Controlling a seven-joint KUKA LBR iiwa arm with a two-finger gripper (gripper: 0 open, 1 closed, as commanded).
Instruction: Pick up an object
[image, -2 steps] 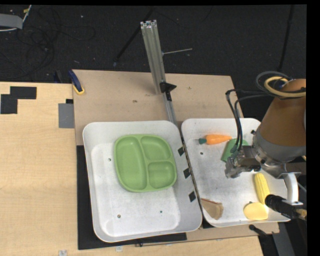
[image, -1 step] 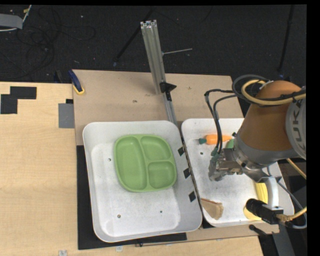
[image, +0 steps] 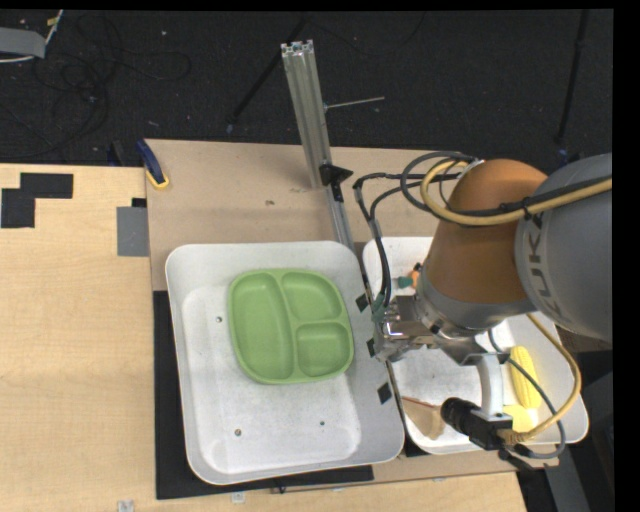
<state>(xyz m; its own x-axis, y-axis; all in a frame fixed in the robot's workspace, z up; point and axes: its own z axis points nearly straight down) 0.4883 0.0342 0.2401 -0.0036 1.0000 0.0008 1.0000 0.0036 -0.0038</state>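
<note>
Since the arm reached in from the right, its bulk hung over the right bin and hid most of that bin's floor. The gripper sat under the wrist at the bin's left wall. Released or clenched: could not tell, and nothing was visibly held. The likely pick, judging by where the wrist hovered, was in this bin. A tan item lay by the near wall, partly covered and too unclear to name. The green plate, three compartments, lay flat in the left bin, well apart from the gripper, so it was probably not the target. The grasp was not yet made.
</note>
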